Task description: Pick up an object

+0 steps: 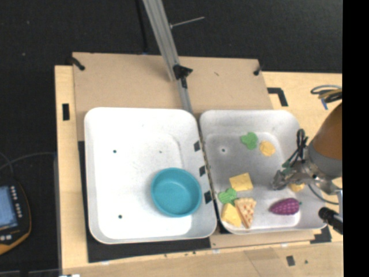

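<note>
Pizza slice (247, 212) lies at right bin's (230, 123) front edge, grapes (285, 206) alongside. Arm (328, 140) enters from right, gripper (283, 179) lowered above grapes; jaw state indiscernible. No legible markings.

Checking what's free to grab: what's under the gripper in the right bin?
A small yellow piece peeks out just below the gripper, over the right bin. The gripper and wrist cover the rest of it and the floor beneath.

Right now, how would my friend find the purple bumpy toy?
Look in the right white bin, down at its near edge. The purple bumpy toy lies there, right of the checked yellow wedge. It is the bin's one purple thing, like a bunch of grapes.
</note>
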You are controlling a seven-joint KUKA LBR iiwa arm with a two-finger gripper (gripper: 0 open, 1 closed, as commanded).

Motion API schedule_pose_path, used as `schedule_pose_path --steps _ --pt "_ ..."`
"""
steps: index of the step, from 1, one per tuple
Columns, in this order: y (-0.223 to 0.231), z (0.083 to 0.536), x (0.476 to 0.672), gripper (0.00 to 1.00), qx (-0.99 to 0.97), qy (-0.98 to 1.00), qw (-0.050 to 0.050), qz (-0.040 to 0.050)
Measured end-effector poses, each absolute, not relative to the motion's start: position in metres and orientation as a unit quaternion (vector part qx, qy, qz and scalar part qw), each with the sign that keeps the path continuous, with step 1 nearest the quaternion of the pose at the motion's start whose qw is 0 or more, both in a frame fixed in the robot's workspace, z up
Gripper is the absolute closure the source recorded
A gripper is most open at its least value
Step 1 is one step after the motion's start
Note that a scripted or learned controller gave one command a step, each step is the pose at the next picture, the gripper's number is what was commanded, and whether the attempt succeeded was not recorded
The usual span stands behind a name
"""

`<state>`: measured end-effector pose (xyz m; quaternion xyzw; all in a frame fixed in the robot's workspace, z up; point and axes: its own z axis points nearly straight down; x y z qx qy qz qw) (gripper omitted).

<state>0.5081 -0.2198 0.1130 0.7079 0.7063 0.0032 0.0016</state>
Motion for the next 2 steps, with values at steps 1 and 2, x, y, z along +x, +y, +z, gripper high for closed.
schedule_pose_path --steps 1,2 --pt "-0.222 0.177 0.513 1.00 0.706 0.708 0.005 0.0017" --pt "-0.227 0.227 0.507 1.00 0.706 0.708 0.004 0.0014"
